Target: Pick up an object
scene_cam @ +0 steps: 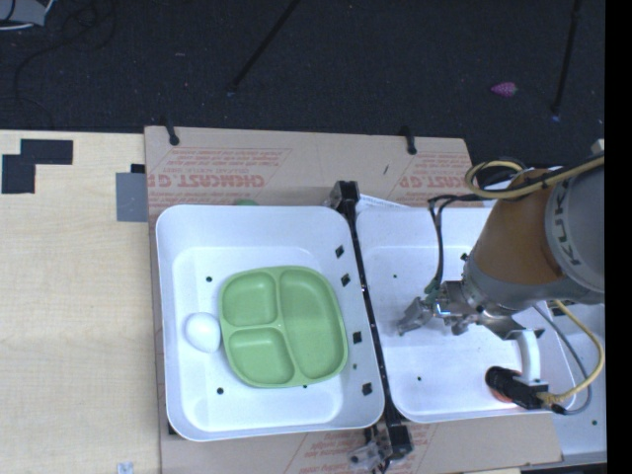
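Note:
My gripper (415, 317) hangs low over the right bin (415, 235), near the middle of its floor and pointing left. I see nothing in its grasp, and the floor around its tip is bare white. In the left bin (188, 230) a green divided plate (283, 324) lies flat. A white ball (202, 332) rests against the plate's left edge. A small orange-red thing (501, 392) shows at the right bin's front right corner, partly hidden under the wrist.
The grey and orange arm (523, 245) covers the right bin's right side. A black divider (360, 304) runs between the two bins. Brown cardboard (296, 166) lies behind the bins, with the pale wooden bench (69, 314) to the left.

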`<action>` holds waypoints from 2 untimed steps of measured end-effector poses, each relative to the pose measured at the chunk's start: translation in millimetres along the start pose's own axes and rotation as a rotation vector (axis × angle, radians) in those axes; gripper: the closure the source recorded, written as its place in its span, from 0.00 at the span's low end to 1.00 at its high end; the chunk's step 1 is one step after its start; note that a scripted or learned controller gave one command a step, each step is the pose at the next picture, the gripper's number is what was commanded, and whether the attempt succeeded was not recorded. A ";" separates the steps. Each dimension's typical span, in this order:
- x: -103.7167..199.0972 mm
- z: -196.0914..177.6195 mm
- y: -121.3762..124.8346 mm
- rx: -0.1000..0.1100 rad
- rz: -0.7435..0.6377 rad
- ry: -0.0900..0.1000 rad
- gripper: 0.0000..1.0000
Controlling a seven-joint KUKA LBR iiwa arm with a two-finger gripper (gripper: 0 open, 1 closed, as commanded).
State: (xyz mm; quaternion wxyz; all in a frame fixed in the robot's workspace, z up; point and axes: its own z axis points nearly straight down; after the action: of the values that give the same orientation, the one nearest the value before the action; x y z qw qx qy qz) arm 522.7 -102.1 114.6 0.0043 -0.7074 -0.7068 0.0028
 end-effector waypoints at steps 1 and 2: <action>0.8 27.9 0.1 -0.007 0.000 -0.001 0.00; -0.5 16.2 0.5 -0.008 0.006 -0.001 1.00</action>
State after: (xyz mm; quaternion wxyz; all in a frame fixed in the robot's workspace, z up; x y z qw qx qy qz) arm 523.0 -102.6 98.4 0.0014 -0.7095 -0.7047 0.0004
